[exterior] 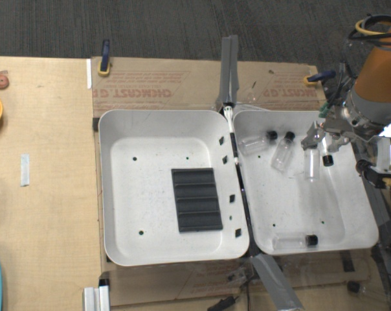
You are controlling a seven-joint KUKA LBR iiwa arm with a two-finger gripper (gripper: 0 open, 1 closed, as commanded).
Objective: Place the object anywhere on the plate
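Hanging over the far right corner of the right bin (341, 203), the gripper (320, 145) sat low above the white floor, with the arm's orange band just behind it at the bench's right side. Whether the tool was apart or closed I could not tell from where I stood; pale metal and clear plastic ran together there. A clear vial (310, 165) lay or hung just beneath the gripper, lengthwise toward the near edge, and a small black cap showed just beside it. I could not say whether that vial was clamped or merely lying on the bin floor.

Two more vials (283, 155) with black caps rested near the far edge of the same bin, toward its left corner, close to each other. A fourth vial (291, 243) lay along the near edge, its black cap pointing right.

Over in the left bin (131, 186), the black ribbed plate (197, 199) lay flat, a little right of the middle and toward the near edge, with nothing on it. Both bins stood on a sheet of cardboard (163, 83) held by two blue clamps (105, 57) at its far edge.
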